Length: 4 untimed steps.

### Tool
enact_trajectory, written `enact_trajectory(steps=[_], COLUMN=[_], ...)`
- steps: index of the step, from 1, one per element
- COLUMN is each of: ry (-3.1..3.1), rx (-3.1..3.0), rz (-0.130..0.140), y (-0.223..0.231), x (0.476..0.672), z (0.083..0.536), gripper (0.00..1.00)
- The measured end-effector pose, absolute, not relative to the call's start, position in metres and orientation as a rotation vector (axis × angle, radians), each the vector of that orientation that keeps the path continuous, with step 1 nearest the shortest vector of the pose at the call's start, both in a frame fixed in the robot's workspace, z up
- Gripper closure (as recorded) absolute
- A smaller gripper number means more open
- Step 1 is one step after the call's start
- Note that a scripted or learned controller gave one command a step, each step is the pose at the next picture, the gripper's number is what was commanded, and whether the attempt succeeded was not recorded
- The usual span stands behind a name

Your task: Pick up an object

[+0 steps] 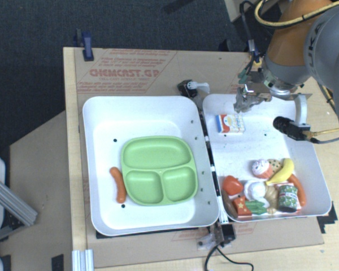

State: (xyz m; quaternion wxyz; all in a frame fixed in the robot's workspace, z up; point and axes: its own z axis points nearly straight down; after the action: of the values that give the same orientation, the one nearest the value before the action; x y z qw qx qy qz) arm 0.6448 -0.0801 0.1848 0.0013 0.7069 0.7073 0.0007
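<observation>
Heaped toys (268, 192) crowd the right bin's (316, 168) near corner; the gripper (244, 105), its state unclear, hovers above the small carton (230, 123) and could nudge it aside.

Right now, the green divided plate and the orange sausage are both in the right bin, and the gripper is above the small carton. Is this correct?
Not quite: the green divided plate and the orange sausage are both in the left bin, not the right one. The camera view shows this. The gripper is indeed above the small carton.
</observation>
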Motion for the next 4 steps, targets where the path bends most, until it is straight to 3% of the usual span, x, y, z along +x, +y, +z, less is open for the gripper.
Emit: enact_trajectory(steps=[1,2,3,4], ry=[2.221,2.224,2.225,2.223], rx=[2.219,2.223,2.224,2.220], rz=[0.001,-0.005,-0.005,-0.001], y=[-0.080,-0.095,-0.094,-0.094], x=[0.644,0.666,0.666,0.667], z=[0.185,0.117,0.083,0.096], gripper=[0.00,0.00,0.00,1.00])
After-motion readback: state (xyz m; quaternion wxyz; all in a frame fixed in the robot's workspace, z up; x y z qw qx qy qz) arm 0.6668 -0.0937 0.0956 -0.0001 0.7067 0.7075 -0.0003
